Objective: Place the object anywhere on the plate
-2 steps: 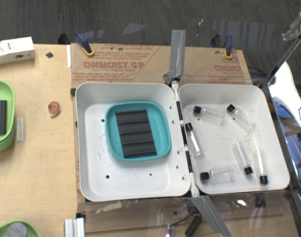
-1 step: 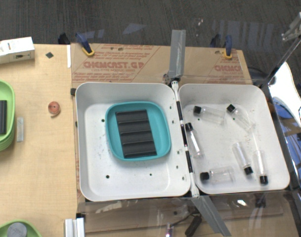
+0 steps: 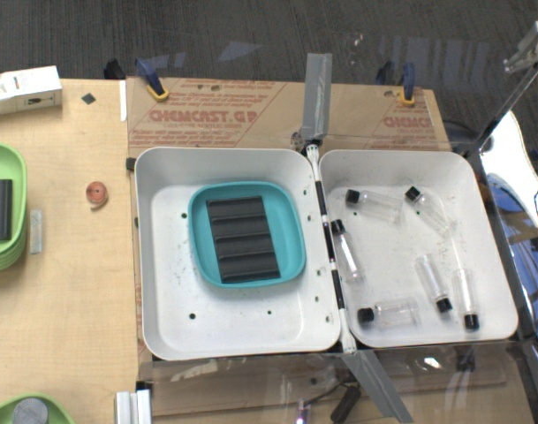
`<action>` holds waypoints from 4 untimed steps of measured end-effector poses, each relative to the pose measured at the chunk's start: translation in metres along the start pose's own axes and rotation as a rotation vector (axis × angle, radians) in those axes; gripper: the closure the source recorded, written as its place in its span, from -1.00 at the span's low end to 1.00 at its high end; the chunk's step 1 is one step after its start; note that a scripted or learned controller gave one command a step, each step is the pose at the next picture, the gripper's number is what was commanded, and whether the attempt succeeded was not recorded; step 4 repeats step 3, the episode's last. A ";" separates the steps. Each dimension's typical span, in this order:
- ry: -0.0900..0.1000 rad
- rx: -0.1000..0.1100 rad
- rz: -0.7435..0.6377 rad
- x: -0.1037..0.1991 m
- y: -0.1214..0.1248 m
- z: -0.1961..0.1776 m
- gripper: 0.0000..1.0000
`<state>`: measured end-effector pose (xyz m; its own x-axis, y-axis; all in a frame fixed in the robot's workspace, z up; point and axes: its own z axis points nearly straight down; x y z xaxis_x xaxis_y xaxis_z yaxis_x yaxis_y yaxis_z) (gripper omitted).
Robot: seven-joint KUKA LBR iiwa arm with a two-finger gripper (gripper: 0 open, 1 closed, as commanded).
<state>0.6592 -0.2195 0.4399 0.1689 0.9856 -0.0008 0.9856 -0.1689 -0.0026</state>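
Cardboard (image 3: 277, 104) underlies both bins (image 3: 162, 325), floor seemingly dark.

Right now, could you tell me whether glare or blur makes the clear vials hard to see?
Camera view: focus is fair and light even; the clear vials nearly vanish against the white right bin, with mainly their black caps standing out; the teal plate reads crisply.

Robotics lab test bench, not a home. Two white bins (image 3: 326, 321) sit side by side on a cardboard sheet (image 3: 217, 115) clamped down just behind them; right bin holds clear black-capped vials (image 3: 381, 313), left bin a teal plate (image 3: 247, 234). Left of the bins: wooden tabletop (image 3: 61, 316), stacked green trays (image 3: 5, 206).
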 end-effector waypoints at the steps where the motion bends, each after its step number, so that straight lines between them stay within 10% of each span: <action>1: 0.000 0.001 0.066 0.004 -0.001 0.001 -1.00; 4: 0.000 0.002 0.075 0.005 -0.001 0.001 -1.00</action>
